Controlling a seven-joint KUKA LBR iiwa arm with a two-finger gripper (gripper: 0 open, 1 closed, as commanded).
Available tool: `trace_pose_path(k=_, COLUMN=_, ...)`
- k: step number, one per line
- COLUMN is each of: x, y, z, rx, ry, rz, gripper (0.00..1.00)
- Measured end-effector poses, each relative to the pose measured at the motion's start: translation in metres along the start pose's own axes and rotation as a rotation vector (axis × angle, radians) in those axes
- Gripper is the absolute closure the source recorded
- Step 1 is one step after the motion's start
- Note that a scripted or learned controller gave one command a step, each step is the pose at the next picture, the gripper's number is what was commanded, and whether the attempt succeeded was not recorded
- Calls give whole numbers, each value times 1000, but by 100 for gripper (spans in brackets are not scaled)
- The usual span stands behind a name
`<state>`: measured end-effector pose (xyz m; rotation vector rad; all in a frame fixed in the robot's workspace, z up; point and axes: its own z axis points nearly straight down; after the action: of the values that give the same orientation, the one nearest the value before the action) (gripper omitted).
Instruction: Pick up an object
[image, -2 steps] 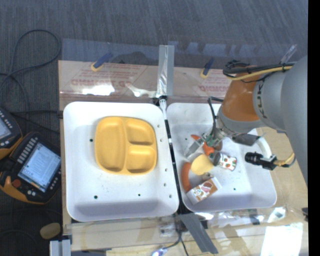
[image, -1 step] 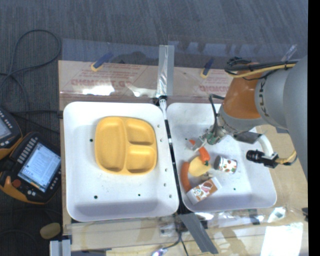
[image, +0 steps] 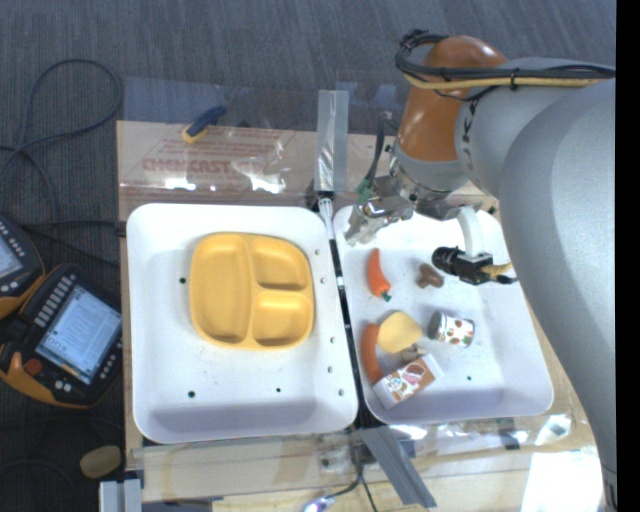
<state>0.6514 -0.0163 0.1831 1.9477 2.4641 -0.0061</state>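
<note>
the left bin (image: 150, 330) holds only a yellow divided tray (image: 250, 288); the right bin (image: 520, 385) keeps the small pickables. my gripper (image: 365, 222) hangs over its far-left corner, fingers apart and empty, the toy carrot (image: 377, 274) just beside.

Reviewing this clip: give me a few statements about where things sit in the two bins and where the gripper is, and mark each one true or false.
1. The yellow divided tray lies in the left bin. True.
2. The carrot lies in the left bin beside the tray. False: it lies in the right bin, near the divider between the bins.
3. The gripper is over the far left corner of the right bin. True.
4. The carrot is held between the gripper's fingers. False: it lies on the bin floor, apart from the gripper.
5. The small printed cup lies on its side in the right bin. True.
6. The snack box stands in the yellow tray. False: it lies in the right bin, near its front edge.
</note>
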Motion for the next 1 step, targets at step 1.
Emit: trace_pose_path(k=1, x=-90, y=-6, z=-80, rx=-1, ry=-1, rz=3, gripper=100)
